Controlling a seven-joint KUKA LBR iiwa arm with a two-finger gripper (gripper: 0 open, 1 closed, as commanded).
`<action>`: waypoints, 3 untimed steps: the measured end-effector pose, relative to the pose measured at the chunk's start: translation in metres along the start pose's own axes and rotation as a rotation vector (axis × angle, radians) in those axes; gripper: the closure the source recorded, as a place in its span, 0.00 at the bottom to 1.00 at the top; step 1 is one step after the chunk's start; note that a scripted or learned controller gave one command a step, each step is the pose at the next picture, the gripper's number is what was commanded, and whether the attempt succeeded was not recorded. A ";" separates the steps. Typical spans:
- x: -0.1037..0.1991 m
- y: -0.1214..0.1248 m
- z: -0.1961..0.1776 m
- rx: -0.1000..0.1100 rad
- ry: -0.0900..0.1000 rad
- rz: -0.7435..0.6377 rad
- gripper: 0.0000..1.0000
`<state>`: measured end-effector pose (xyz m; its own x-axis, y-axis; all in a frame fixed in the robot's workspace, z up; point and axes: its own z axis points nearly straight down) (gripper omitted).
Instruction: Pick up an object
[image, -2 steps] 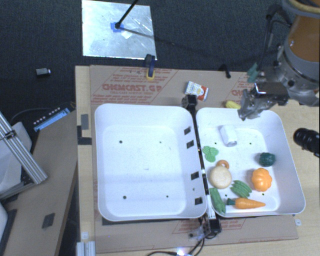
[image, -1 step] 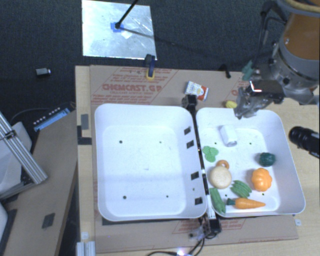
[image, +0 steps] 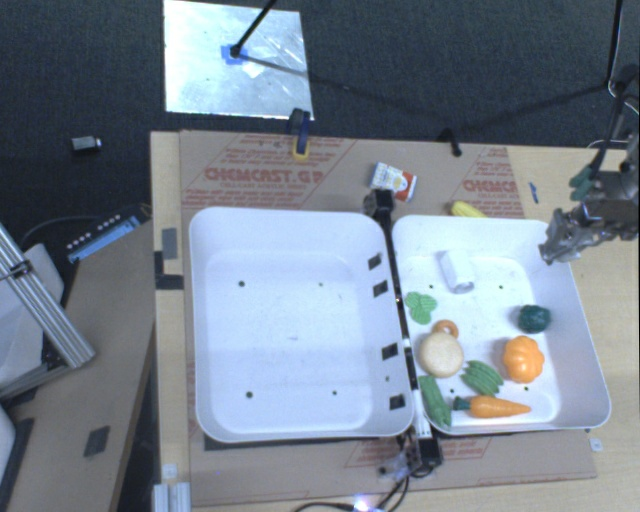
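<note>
**Gripper poised at the right bin's far corner, nothing in hand**

The gripper (image: 562, 245) sits at the upper right rim of the right bin (image: 585, 330), at the end of the grey arm reaching in from the right. From this angle I cannot tell how far it is parted, and nothing shows between its tips — so nothing is picked up.

The candidates all lie in that bin. Nearest is a small white cylinder (image: 457, 271), on its side and well apart from the rest. Further down are a dark green lump (image: 534, 318), an orange pumpkin-like toy (image: 522, 359), a cream round piece (image: 440, 354), a green leafy bit (image: 421, 306) and a carrot (image: 497, 407) near the front wall.

To do the step well, I would pick an isolated item — the cylinder or the dark green lump — come down centred over it, and close across its narrow side; the clustered pieces near the divider risk a bumped neighbour.

The left bin (image: 290, 320) sits alongside. Both rest on printed cardboard (image: 270, 168) over a pale tabletop (image: 120, 330); beyond is dark carpet with a shiny metal sheet (image: 235, 60).
</note>
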<state>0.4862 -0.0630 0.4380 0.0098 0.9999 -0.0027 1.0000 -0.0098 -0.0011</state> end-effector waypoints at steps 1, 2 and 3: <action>-0.079 0.002 0.028 -0.001 0.000 -0.003 1.00; -0.102 0.002 0.022 -0.006 0.001 -0.010 1.00; -0.080 0.002 0.031 -0.004 0.002 -0.015 1.00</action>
<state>0.4870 -0.1431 0.4071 -0.0050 1.0000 -0.0007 1.0000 0.0050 0.0025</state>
